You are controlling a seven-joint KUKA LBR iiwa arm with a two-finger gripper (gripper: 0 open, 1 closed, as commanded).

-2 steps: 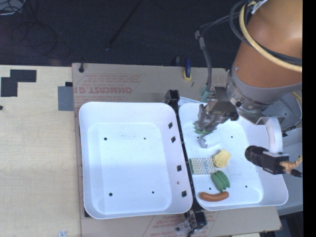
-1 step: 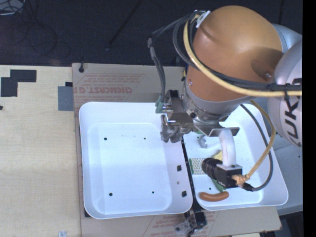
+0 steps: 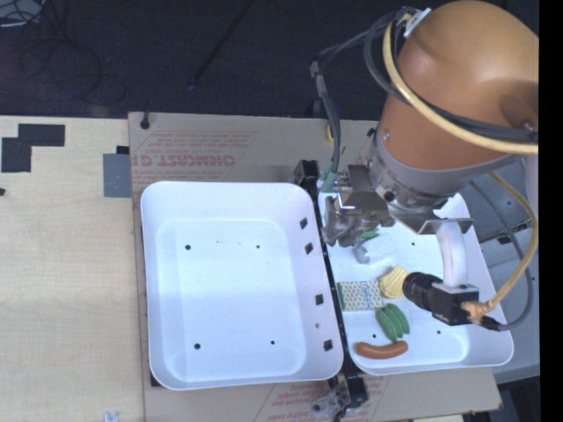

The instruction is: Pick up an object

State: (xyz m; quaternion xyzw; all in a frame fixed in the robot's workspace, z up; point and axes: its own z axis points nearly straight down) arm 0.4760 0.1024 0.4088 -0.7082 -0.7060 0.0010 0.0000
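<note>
While the arm [image 3: 457,86] reaches in from the right, its claw [image 3: 345,222] hangs low over the upper left corner of the right bin [image 3: 488,345], close to the wall that divides the two bins. The view from above does not settle how far the claw is spread — its tips merge with the metal parts around them — and nothing can be made out between them. A small pale piece [image 3: 361,254] lies on the bin floor just below the claw; whether the two touch cannot be told.

The things to be picked lie in the lower half of the right bin:

- A sausage [image 3: 381,350] rests near the front wall, its long axis running left to right, almost parallel to that wall.
- A green vegetable [image 3: 392,320] lies just above the sausage, its long axis slanting from upper left to lower right.
- A checked cloth [image 3: 361,295] lies flat to the left of the vegetable, near the dividing wall.
- A yellow corn piece [image 3: 393,281] sits beside the cloth — its right end meets a black fitting [image 3: 440,297] on the arm.

The left bin [image 3: 158,236] stands alongside on the worktop [image 3: 62,280].
</note>
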